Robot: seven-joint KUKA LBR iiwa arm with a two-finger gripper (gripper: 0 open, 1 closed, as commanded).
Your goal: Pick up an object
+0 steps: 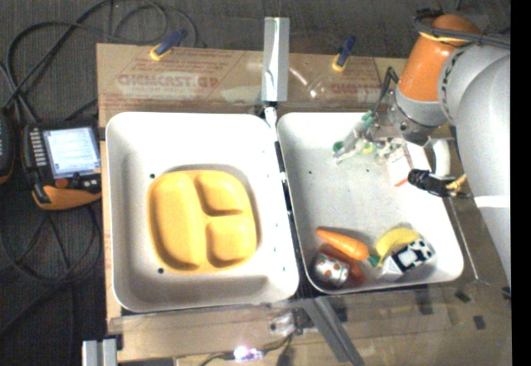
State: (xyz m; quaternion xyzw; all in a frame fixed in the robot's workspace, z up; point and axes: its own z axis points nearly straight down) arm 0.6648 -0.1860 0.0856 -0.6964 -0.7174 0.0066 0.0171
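Above the far end of the right bin (292,190), my grey arm (485,132) with its orange band (425,65) reaches in from the right side of the camera view, and its gripper (365,140) hangs over the bin's far floor, well apart from everything lying in that bin. From my remote seat I see green-tipped parts around the tool, but the view is too small and cluttered for me to tell whether it is spread or closed, and I see nothing caught in it. The things to pick lie clustered in the near corner of the right bin: an orange carrot (343,245) lies slanted, a shiny silver ball (330,270) sits just beside it on the near side, a yellow banana (393,239) curves beside the carrot on the side toward the arm, and a black-and-white block (412,256) touches the banana against the bin's near wall. Beside the right bin, across the shared rim, the left bin (133,190) holds a yellow divided tray (202,219) lying flat. Beyond the left bin, off the bench, a small handheld screen (65,153) glows on the dark floor among loose cables.
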